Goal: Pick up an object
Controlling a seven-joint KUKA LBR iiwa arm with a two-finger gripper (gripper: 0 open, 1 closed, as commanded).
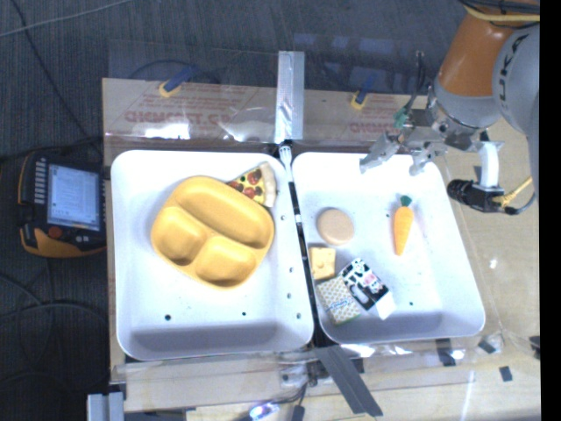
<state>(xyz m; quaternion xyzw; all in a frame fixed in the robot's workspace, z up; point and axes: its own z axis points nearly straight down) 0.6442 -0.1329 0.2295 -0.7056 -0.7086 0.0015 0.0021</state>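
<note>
My gripper (pixel 396 159) hangs over the far edge of the right bin (pixel 456 274), its two fingers spread open with nothing between them. An orange carrot (pixel 402 224) lies just below it in the bin. A round tan cookie (pixel 335 225) sits to the carrot's left. Nearer the front lie a yellow cheese cube (pixel 323 262), a black-and-white cow-patterned piece (pixel 363 281) and a checkered cracker (pixel 337 301). In the left bin (pixel 140 314) rests a large yellow divided plate (pixel 211 229), with a pizza slice (pixel 253 181) at its far right.
The arm's orange band (pixel 478 46) and grey wrist reach in from the upper right. A handheld pendant (pixel 61 202) lies on the floor left of the bins. Clear plastic sheeting and tape (pixel 289 95) lie behind the bins.
</note>
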